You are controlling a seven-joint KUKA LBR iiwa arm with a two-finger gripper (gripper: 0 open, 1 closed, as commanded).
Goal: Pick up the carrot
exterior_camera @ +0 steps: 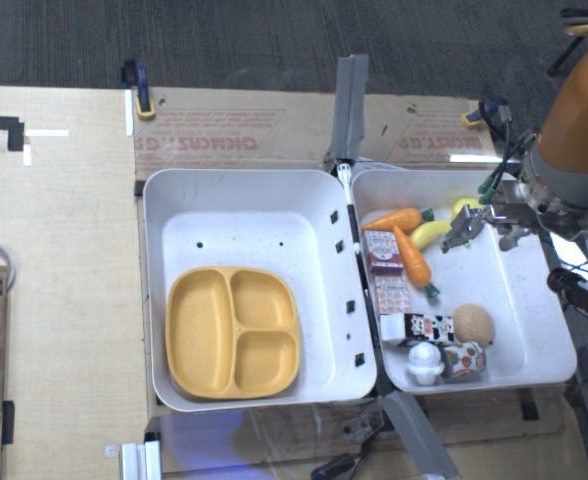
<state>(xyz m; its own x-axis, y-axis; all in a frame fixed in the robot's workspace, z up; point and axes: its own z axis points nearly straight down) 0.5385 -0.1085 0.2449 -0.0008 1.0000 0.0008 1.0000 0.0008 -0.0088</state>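
Observation:
Two orange carrots lie in the right bin (534, 308) near its back left. One carrot (394, 218) lies crosswise, and the other carrot (412, 256) slants down toward the bin's middle with its green end at the front. My gripper (484, 236) hangs over the back of that bin, to the right of both carrots and apart from them. It looks open, with nothing between its fingers. A yellow banana (432, 232) lies between the gripper and the carrots.
The left bin (224, 208) holds a yellow divided plate (234, 330). The right bin also holds a red-and-white box (382, 253), a small carton (391, 295), a cow-patterned carton (429, 326), a tan ball (472, 323), a white object (424, 360) and a can (464, 360).

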